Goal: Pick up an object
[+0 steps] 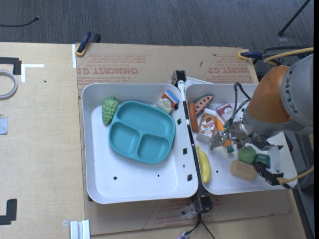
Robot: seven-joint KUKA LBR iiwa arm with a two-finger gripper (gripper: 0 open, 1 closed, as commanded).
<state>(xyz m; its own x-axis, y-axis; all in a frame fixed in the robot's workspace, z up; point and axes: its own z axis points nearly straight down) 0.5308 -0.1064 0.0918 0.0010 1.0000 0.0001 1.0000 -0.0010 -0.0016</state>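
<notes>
teal tray [142, 132] in left bin [99, 173]

A cardboard-covered bench [119, 63] bears two white bins [134, 183] touching side by side.

A single fixed camera looks down on the bench [40, 148] from above at a slant, far enough back to take in both white bins whole. The left bin [99, 173] sits near the middle of the frame, and the right bin [224, 187] lies toward the frame's right side. Grey floor [149, 14] runs along the top beyond the bench's far edge. The arm [279, 98] enters from the right, crossing the right bin's right edge.
</notes>
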